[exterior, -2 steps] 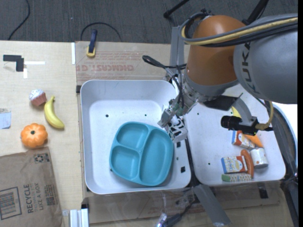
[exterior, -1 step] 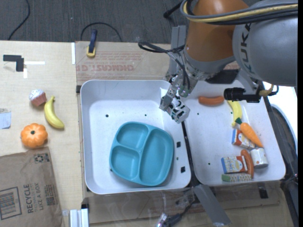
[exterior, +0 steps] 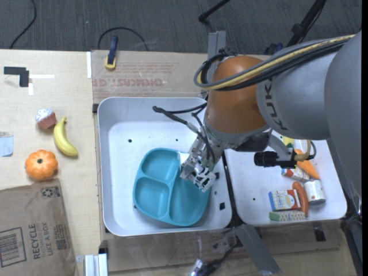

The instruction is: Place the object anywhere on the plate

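Can't tell if the jaws [exterior: 198,174] are open, closed or carrying the object, they hover at the blue plate's [exterior: 164,188] right rim in the left bin [exterior: 115,154], so grip advice is guesswork.

A: How is the arm [exterior: 310,91] standing?
B: It is reaching in from the right, with its grey upper link and orange band [exterior: 238,94] lying high in the camera view.
A: And the wrist?
B: It is pointing down and to the left, ending in the gripper [exterior: 197,174], whose tip is tilting leftward.
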{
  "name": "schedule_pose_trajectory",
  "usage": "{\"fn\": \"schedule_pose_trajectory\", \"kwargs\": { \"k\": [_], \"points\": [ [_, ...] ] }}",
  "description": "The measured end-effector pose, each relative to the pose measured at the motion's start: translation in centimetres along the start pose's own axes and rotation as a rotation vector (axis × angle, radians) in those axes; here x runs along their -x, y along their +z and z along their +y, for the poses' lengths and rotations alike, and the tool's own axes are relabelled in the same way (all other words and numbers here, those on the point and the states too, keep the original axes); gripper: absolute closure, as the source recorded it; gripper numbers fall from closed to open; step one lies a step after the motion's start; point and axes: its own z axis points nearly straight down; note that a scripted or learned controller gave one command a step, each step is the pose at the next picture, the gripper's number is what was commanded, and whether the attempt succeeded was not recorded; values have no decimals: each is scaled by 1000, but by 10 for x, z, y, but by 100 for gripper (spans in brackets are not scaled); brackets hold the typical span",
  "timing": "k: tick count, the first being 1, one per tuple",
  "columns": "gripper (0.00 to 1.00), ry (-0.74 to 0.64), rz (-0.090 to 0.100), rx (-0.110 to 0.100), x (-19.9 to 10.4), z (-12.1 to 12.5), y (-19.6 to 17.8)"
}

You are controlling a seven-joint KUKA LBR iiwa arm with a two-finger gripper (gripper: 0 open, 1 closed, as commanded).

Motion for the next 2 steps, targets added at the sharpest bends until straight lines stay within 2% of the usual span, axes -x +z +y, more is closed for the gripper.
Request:
{"fn": "schedule_pose_trajectory", "kwargs": {
  "k": [1, 2],
  "points": [
    [100, 99, -1, 0, -60, 14, -46],
    [0, 100, -1, 0, -60, 13, -46]
  ]
}}
